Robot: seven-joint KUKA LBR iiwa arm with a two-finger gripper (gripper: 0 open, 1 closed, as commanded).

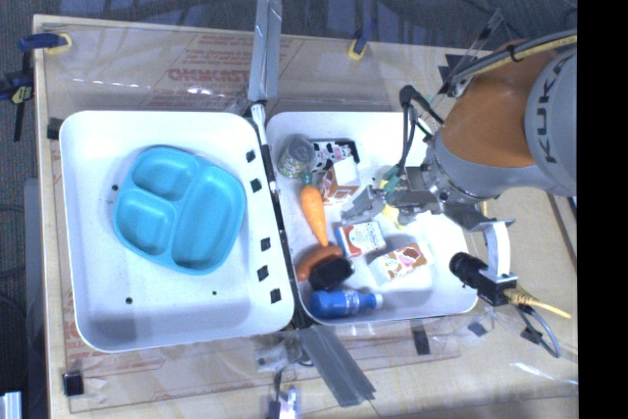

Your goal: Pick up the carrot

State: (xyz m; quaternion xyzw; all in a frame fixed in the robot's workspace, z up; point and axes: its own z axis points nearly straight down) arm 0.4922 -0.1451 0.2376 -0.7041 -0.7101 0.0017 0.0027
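The carrot (314, 214) is orange and tapered. It lies lengthwise near the left wall of the right bin (446, 301), its green-tipped end pointing to the back. My gripper (369, 200) hangs over the middle of that bin, just right of the carrot and apart from it. It is above a small carton (340, 180) and a red and white packet (362, 236). Nothing shows held in it.
A blue divided plate (180, 208) lies in the left bin (88, 309). Around the carrot are a silver ball (294, 155), a black and white box (336, 150), an orange and black object (323, 266), a blue bottle (343, 302) and another packet (402, 260).
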